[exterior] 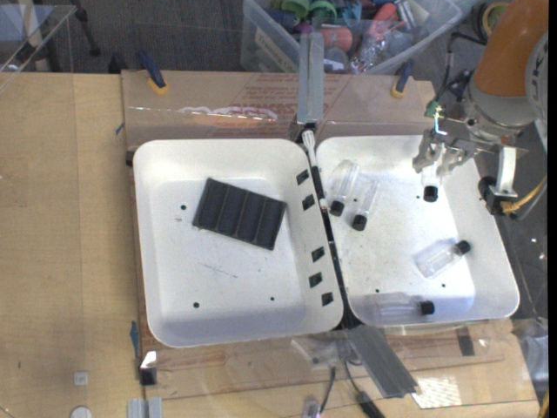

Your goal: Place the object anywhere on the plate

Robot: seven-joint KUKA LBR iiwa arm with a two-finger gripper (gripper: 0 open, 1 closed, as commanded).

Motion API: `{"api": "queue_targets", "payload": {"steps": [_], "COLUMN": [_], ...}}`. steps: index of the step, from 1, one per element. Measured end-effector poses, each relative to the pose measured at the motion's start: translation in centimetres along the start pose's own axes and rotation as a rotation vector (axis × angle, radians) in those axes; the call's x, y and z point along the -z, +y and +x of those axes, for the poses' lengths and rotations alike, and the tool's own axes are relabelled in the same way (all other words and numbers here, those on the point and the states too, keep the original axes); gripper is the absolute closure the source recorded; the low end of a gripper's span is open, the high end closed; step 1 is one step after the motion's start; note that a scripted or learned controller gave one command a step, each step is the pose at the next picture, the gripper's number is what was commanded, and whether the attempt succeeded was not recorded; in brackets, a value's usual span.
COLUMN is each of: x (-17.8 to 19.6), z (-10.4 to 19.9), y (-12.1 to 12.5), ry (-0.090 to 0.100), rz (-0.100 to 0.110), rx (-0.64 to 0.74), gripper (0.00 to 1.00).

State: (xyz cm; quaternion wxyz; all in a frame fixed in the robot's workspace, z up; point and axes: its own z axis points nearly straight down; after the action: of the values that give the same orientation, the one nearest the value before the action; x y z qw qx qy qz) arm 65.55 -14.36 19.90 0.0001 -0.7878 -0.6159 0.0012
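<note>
Bench front edge: pale wooden bench [61, 233] carries both bins; a grey metal bracket [383, 368] juts out below the seam between them.
Gripper: two-finger gripper [438, 162] hangs over the far right corner of the right white bin [496, 277]; its fingers stand slightly apart with nothing between them.
Arm: grey, with an orange band [513, 42], entering from the right.
Nearest object to gripper: small black cap [430, 195], lying on the bin floor just below the gripper, not touching it.
Clear vials, far group: two clear plastic vials with black caps [352, 190], side by side near the divider, left of the gripper.
Clear vial, middle: clear plastic vial with black cap [439, 256], tilted, toward the right wall.
Clear vial, near: clear plastic vial with black cap [400, 306], lying flat along the near wall.
Plate: dark ribbed rectangular plate [239, 213], lying flat at a slight angle in the left white bin [174, 320], well apart from every vial.
Background: clear plastic tub of coloured items [348, 16] behind the bins.
</note>
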Motion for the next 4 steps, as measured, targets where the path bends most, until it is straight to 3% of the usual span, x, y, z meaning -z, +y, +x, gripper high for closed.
{"api": "queue_targets", "payload": {"steps": [1, 2, 3, 4], "x": [5.09, 5.09, 6.04, 6.03], "z": [-6.28, -6.27, -6.21, -6.21], "y": [-7.70, -7.69, -7.65, -7.65], "ry": [0.002, 0.002, 0.003, 0.003], "rz": [0.002, 0.002, 0.002, 0.002], "rx": [-0.205, -0.205, -0.203, -0.204], "gripper": [1.00, 0.00, 1.00, 0.00]}}
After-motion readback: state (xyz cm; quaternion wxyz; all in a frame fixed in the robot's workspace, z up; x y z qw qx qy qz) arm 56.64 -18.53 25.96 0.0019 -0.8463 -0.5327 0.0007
